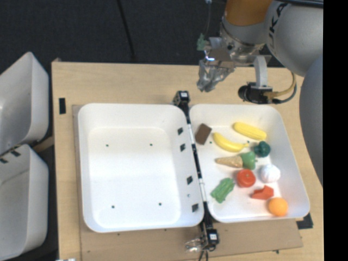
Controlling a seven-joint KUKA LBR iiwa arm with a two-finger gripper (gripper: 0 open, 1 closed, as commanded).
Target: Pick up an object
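Overhead, camera view: no legible brand, label or writing on any item. Hand (209, 81): raised above the worktop (125, 80) behind the bins, nothing between its fingers; whether they are apart or together cannot be told. Right bin (291, 145), contents: brown block (203, 134) by the divider; yellow corn cob (249, 130); banana (228, 142); tan cone (229, 161); dark green piece (262, 149); red tomato (246, 178); white ball (268, 173); green leafy piece (222, 190); red piece (262, 192); orange (278, 206). Left bin (130, 167): plain white.
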